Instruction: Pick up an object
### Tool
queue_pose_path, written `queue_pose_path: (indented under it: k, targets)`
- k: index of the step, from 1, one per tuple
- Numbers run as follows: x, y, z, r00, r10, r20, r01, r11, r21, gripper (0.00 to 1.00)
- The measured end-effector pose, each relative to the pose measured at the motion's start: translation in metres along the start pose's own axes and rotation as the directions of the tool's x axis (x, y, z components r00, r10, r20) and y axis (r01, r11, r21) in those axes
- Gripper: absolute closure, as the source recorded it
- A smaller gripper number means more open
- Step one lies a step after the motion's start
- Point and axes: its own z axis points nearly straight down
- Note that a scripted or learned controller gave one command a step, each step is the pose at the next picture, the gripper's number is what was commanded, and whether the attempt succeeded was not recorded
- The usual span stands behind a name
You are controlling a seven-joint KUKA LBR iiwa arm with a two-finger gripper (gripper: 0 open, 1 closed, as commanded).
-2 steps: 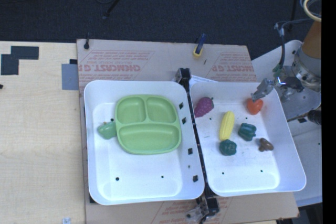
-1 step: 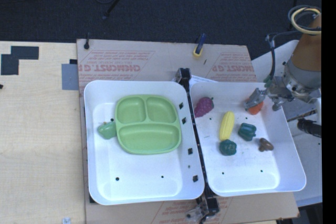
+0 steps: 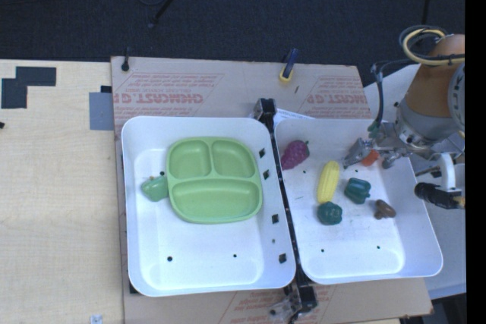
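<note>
The right bin (image 3: 357, 258) holds several toy foods: a purple piece (image 3: 295, 154), a yellow corn cob (image 3: 328, 180), a teal pepper (image 3: 357, 189), a dark green pepper (image 3: 329, 214) and a small brown piece (image 3: 384, 209). A small orange piece (image 3: 370, 158) lies near the bin's far right side. My gripper (image 3: 370, 157) is low over that orange piece, open, with a finger on each side of it. The orange piece sits in the gap and is not clamped. The arm's wrist hides the bin's far right corner.
The left bin (image 3: 197, 262) holds a light green divided plate (image 3: 214, 180) with a small green piece (image 3: 154, 188) at its left edge. A black clip row (image 3: 275, 186) marks the wall between the bins. A blue and yellow clamp (image 3: 288, 66) sits on the cardboard behind.
</note>
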Motion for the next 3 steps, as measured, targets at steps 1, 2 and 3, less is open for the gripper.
queue_pose_path:
  k: [1, 2, 3]
  targets:
    - [0.002, 0.001, 0.042, 1.0, -0.002, 0.0, 0.002, 1.0, 0.001, 0.0]
    - [0.003, 0.001, 0.043, 1.0, -0.003, -0.002, 0.003, 1.0, 0.004, 1.0]
    - [0.004, -0.002, 0.001, 1.0, 0.003, -0.003, -0.003, 1.0, 0.008, 1.0]
